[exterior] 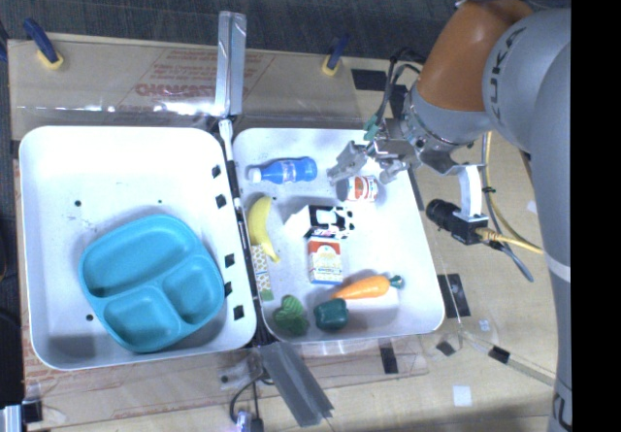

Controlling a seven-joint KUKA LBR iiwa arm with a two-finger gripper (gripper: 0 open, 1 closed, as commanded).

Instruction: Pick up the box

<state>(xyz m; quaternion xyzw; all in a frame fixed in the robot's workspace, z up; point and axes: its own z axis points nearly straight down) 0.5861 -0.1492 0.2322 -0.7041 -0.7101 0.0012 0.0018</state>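
Note:
The box (326, 246) is a small carton with a black-and-white cow pattern on top and an orange-red lower part. It lies flat in the middle of the right bin (419, 265). My gripper (366, 172) hangs over the bin's upper right area, above and to the right of the box and apart from it. Its fingers (345, 166) are spread open. Just below them stands a small red-and-white can (365, 190), partly covered by the fingers. Nothing is gripped.
A blue bottle (284, 170) lies at the right bin's top left, with a banana (260, 224) along its left wall. A carrot (363, 287) and two green vegetables (291, 315) sit near the front. In the left bin lies a blue divided tray (150, 281).

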